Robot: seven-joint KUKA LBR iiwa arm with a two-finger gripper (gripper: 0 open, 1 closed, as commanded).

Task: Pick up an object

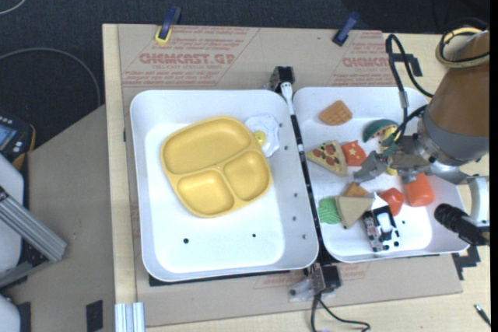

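The right bin [342, 249] holds several toy foods. A pizza slice [327, 155] and a small red piece [354, 152] lie near its left wall. A tan waffle-like piece [335, 113] and a teal item [380, 130] sit toward the back. A tan sandwich wedge [355, 207] lies against a green piece [329, 211], with a red piece [391, 200] and an orange-red block [420, 190] to their right. My gripper [381, 229] hangs low over the bin's front, just right of the sandwich wedge. Nothing shows held in it.
The left bin [156, 237] bears a yellow divided plate [216, 166] with a fried-egg toy [263, 131] at its back right corner. The arm's orange and grey body [461, 117] covers the right bin's right side. A black cable [398, 66] runs along the bin's back.
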